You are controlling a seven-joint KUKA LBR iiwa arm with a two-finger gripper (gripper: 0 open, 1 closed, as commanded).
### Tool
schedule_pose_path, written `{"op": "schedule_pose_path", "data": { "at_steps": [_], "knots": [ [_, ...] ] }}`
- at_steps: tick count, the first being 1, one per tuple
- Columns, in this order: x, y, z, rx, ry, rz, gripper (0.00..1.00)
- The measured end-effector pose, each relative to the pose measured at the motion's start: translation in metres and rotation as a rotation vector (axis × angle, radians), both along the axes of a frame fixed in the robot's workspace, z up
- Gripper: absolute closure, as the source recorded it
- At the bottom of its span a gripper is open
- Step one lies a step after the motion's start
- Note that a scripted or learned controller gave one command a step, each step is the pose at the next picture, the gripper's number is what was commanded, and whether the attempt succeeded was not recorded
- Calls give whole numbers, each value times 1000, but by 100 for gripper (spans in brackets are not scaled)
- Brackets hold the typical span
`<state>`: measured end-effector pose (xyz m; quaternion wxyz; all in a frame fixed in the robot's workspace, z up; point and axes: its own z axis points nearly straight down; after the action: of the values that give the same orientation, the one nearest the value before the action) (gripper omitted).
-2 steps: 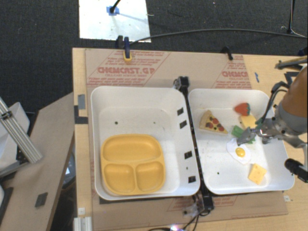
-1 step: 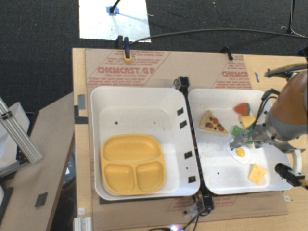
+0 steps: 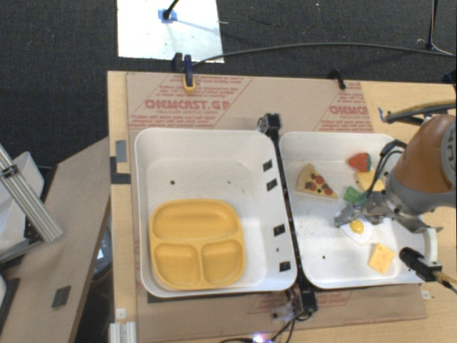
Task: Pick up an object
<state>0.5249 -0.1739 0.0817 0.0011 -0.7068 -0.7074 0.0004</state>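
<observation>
Reference landmark for this report: the fried egg toy (image 3: pixel 358 228), which lies on the floor of the right bin (image 3: pixel 314 271).

The gripper (image 3: pixel 349 217) is low in the right bin, its dark metal tip just up-left of the egg and touching or nearly touching the egg's white edge. Whether the tip is spread or closed cannot be told at this resolution, and nothing can be confirmed as grasped. The arm (image 3: pixel 427 170) (grey body, orange band above the wrist) extends away to the right of the egg and covers part of the bin's right side.

Other items, placed against the egg:
- Pizza slice toy (image 3: pixel 315 181): up and to the left, lying flat, well apart from the egg.
- Green piece (image 3: pixel 355 194): just above, close beside the gripper's body.
- Red piece (image 3: pixel 359 161): further above, near the far wall of the bin; its green end is partly hidden by a cable.
- Pale yellow piece (image 3: pixel 367 181): above, between the red piece and the green piece, partly hidden by the arm.
- Cheese wedge toy (image 3: pixel 381 258): down and to the right, near, not touching.

Far left of the egg, the left bin (image 3: pixel 207 148) holds a yellow divided tray (image 3: pixel 197 243), lying flat in the bin's near half.
</observation>
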Motion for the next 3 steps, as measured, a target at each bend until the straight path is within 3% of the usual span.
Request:
{"op": "schedule_pose_path", "data": {
  "at_steps": [1,3],
  "knots": [
    [1,0,9,1,1,1,100],
    [-3,0,118,-2,-5,4,100]
  ]
}}
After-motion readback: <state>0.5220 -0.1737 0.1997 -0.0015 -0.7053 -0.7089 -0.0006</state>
